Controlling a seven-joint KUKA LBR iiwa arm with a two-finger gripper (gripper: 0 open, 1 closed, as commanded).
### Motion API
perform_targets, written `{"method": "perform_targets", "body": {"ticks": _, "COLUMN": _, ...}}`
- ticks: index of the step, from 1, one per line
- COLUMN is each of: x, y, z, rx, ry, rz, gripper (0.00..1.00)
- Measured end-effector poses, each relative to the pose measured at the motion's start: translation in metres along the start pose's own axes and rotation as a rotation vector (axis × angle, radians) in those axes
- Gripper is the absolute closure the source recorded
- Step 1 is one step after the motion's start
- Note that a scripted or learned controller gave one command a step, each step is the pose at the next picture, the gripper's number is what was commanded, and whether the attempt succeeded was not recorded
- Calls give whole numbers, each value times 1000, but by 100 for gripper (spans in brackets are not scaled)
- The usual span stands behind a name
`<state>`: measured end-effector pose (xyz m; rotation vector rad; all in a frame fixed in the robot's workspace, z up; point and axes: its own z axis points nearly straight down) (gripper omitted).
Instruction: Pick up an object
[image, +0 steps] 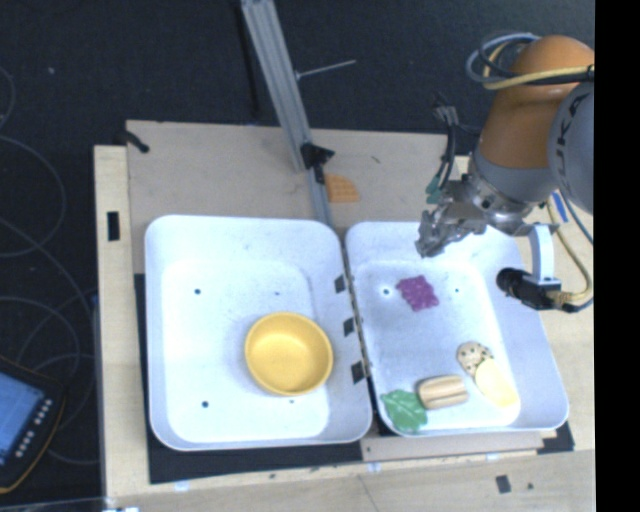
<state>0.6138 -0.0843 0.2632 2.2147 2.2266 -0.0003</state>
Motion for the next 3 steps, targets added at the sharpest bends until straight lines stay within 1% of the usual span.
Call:
{"method": "perform_targets", "body": {"ticks": 1, "x": 44, "y": 8, "z": 2, "rx": -2, "ry": 0, "rz": 0, "gripper": 100}}
{"method": "perform_targets", "body": {"ticks": 2, "x": 88, "y": 10, "z": 2, "rx": -2, "ry": 0, "rz": 0, "gripper": 100}}
{"method": "perform_targets", "body": {"ticks": 3, "x": 146, "y": 12, "z": 3, "rx": -1, "ry": 1, "rz": -2, "gripper": 100}}
